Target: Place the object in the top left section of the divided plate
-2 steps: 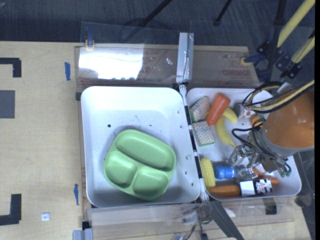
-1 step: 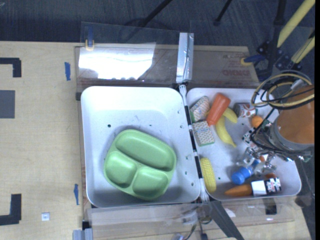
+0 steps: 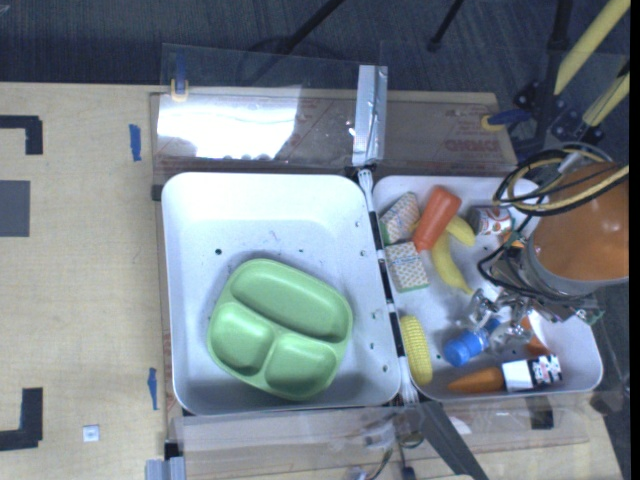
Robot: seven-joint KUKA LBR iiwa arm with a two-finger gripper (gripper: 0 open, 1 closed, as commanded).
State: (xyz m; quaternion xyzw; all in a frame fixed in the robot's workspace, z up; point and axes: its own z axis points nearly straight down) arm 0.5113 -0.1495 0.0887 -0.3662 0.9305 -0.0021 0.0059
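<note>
A green divided plate lies in the left bin, with one long section at its top and two smaller ones below; nothing lies on it. My gripper is low in the right bin, under the arm's orange band. It hangs just above and right of a small blue object. The view does not reveal anything held in it.
The right bin is crowded: an orange carrot, a yellow banana, two checked packets, a corn cob, another orange piece and a white-and-black box. A ridge divides the bins.
</note>
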